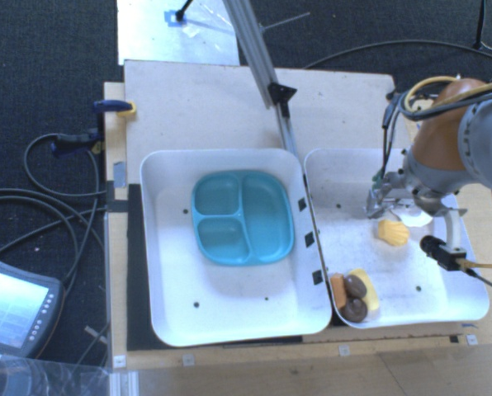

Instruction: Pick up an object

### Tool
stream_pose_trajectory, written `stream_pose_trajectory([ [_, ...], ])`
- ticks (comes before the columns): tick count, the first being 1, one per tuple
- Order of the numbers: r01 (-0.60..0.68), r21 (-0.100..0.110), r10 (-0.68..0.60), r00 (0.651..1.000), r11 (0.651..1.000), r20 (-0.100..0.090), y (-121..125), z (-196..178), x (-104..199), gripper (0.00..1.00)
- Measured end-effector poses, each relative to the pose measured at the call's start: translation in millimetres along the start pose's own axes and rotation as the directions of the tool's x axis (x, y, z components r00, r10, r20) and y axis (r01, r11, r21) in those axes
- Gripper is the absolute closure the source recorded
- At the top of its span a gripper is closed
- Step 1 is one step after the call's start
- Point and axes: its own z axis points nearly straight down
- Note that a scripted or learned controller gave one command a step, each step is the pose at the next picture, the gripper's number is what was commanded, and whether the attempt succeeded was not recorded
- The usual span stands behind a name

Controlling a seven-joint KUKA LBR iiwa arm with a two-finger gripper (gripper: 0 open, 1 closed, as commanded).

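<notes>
Dark carpet all round, cables trailing on the left, a pale bench in the middle bearing two shallow white bins side by side.

In the right bin, a small yellow lump, most likely the thing to be picked, lying loose on the white floor towards the far half. Just beside it, to its upper left, the gripper, low over the bin floor at the end of the grey arm with its orange band. Too small and too dark to tell how the tips stand, so no call on that; nothing seen lifted clear of the floor. Lump and gripper close, perhaps touching at one edge, not plainly so.

Further out, in the bin's near left corner, a huddle of bits: an orange piece, two brown rounded things and a yellow slice beneath them, all touching.

In the left bin, a blue divided plate lying flat, well apart from the arm.

By the look of it, approach made, grasp not yet shown, lift wholly left to do.
</notes>
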Motion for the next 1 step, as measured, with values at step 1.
stream_pose_trajectory([
  [1,0.006,-0.005,-0.006,1.000,1.000,0.001,2.5,-64.5,3.1,1.00],
])
